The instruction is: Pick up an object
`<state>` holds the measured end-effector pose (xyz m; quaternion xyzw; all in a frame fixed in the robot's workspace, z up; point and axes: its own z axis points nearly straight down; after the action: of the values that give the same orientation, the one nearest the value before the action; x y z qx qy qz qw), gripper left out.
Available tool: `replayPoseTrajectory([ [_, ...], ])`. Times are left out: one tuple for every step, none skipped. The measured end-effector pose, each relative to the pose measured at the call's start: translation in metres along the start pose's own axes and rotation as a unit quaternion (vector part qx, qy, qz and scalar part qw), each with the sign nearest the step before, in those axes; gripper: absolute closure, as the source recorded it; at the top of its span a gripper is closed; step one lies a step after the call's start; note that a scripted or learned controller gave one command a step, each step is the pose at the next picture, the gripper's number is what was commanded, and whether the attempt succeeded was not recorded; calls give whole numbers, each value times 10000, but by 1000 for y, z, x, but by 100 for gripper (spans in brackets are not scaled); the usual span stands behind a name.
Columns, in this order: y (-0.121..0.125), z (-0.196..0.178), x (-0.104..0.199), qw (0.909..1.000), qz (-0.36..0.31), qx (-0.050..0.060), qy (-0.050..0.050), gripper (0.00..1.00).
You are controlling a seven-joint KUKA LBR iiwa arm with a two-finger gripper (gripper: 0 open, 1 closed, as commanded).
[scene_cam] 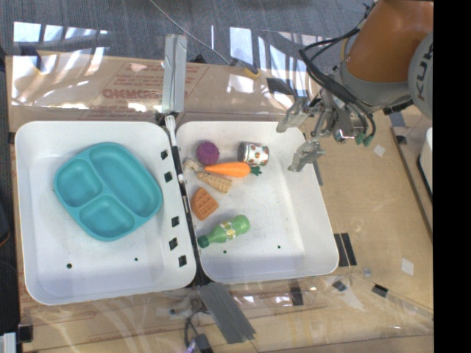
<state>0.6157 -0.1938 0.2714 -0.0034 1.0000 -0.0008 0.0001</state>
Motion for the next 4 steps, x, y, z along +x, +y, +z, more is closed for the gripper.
replayPoseTrajectory([
  [2, 158, 19, 9816, 1907, -12, 38, 0],
  [-14, 178, 66, 9709, 2396, -11, -12, 0],
  [-11, 166, 64, 9722, 2340, -8, -28, 100],
  [-17, 80, 89, 9490, 3152, -4, -26, 100],
])
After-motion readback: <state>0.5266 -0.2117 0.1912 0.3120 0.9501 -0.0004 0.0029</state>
